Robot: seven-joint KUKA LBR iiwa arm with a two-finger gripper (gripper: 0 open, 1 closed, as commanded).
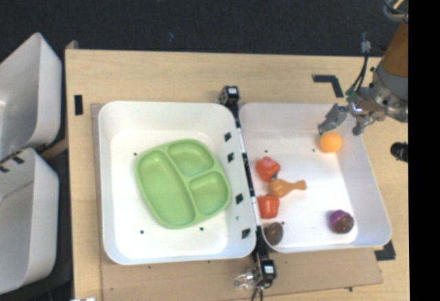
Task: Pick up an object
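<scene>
Two white bins sit side by side on the tabletop (158, 73). The left bin (110, 155) carries a green divided plate (182, 183). The right bin (364, 176) holds the loose pieces: an orange ball (331, 143) toward 1 o'clock of that bin, a red piece (267, 168) and an orange-brown piece (285, 187) near its 9 o'clock side, another red piece (268, 206) and a dark brown one (273, 232) toward 7 o'clock, and a purple one (340, 221) at 5 o'clock.

The claw (347, 121) hangs just above the ball, at its 1 o'clock, fingers spread and nothing between them. The ball looks like the target. Being round, it could roll off if one finger touches first, or squirt out as the fingers close off-centre.
</scene>
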